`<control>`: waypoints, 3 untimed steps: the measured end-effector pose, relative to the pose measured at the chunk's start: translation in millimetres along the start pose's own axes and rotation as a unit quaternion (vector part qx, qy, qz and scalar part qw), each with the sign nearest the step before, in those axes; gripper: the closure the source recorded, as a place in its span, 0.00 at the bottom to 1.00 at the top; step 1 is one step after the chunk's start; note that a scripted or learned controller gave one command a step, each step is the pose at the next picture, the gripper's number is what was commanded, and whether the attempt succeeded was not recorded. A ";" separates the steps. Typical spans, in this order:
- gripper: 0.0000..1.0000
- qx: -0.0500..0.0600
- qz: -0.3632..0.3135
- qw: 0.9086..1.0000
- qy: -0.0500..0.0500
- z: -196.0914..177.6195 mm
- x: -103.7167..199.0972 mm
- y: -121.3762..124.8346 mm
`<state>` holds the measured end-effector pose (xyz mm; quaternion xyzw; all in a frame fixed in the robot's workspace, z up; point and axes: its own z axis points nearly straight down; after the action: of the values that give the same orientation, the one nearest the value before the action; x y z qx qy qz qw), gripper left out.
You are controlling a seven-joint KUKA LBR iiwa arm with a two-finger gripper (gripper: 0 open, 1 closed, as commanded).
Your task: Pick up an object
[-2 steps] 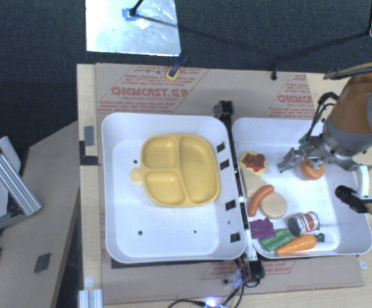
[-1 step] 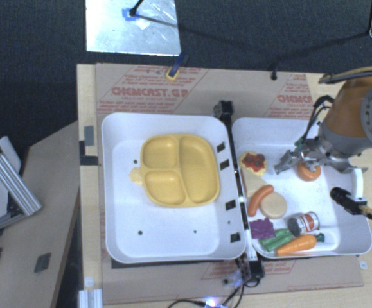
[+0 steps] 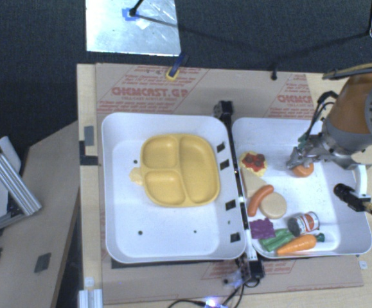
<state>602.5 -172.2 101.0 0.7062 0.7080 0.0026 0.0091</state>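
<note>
Single fixed camera overhead, slanted down, both bins (image 3: 173,124) visible.

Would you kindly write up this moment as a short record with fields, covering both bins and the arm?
left bin: shallow white bin holding a yellow three-compartment plastic plate
right bin: shallow white bin with toy foods
near divider: pizza slice, red sausage, round tan biscuit
front edge: purple piece, small can, orange carrot
hand: low over a round orange item
grasp: cannot tell

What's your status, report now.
Claw low in right bin, over an orange round piece. Grip unconfirmed. Pizza slice apart to its left, nothing blocking.
</note>
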 end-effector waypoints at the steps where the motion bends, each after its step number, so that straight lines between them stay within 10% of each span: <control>1: 1.00 0.006 0.000 1.000 0.004 -44.0 -4.5 1.3; 3: 1.00 0.006 -0.001 1.000 0.004 -125.5 -0.9 11.4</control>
<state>611.8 -172.0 226.6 0.7052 0.7090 0.0013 0.0019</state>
